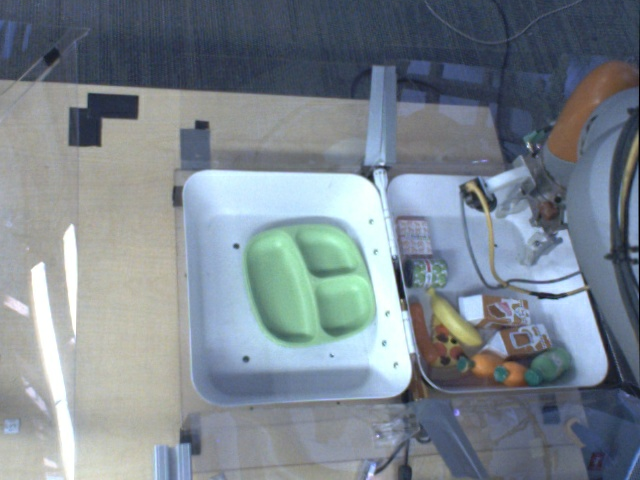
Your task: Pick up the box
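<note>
Hovering at the right bin's (590,368) far right, gripper (545,230) state could not be told. Box (413,236) lay far-left beside the can (427,272); approach needed a leftward shift, descending clear of the can.

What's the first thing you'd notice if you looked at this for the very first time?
The big green divided plate jumps out first, lying in the middle of the left white bin. Next comes the colourful heap at the near end of the right bin: a yellow banana, small printed boxes and a can. The robot's claw hangs over that bin's far end.
</note>
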